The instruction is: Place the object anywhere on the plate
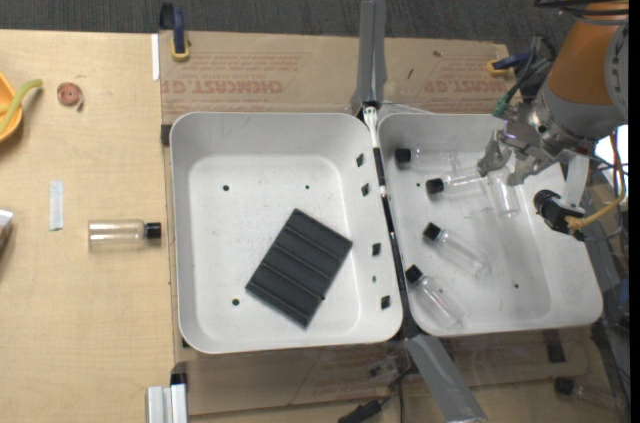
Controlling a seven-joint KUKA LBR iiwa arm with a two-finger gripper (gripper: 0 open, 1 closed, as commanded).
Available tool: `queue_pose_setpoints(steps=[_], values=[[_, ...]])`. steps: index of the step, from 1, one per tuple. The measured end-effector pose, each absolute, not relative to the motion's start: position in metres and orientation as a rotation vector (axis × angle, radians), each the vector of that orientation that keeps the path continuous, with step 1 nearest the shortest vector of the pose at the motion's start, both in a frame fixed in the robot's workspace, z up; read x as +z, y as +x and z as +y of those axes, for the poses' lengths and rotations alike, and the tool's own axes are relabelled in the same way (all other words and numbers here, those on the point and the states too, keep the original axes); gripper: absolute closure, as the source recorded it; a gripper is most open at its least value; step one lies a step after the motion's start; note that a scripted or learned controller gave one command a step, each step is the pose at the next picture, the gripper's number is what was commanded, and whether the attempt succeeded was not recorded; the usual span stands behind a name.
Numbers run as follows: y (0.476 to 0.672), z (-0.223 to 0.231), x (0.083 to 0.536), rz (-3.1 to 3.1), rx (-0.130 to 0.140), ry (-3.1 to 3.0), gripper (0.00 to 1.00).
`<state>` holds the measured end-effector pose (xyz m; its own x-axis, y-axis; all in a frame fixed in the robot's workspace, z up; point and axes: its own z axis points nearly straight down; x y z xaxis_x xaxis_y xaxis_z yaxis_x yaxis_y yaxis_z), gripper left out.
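Cardboard (330, 71) covers the worktop (80, 311) beneath two bins, and we see the dark plate (299, 267) lying in the left bin (200, 151), clear bottles (455, 252) in the right bin (520, 301), the claw (503, 163) above them.

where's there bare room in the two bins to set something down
The left bin has bare floor between its walls and the dark ribbed plate, most of it above the plate. The right bin is crowded: clear vials lie scattered, with the gripper above them.
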<state>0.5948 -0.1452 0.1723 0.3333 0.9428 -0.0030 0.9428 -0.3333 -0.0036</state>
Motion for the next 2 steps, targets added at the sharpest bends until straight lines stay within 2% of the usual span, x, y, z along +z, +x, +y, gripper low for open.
queue_pose_setpoints(steps=[1,2], values=[[0.651,-0.145,0.29,-2.319,0.003,-2.122,1.0],[0.602,-0.087,0.19,-2.427,0.004,-1.992,1.0]])
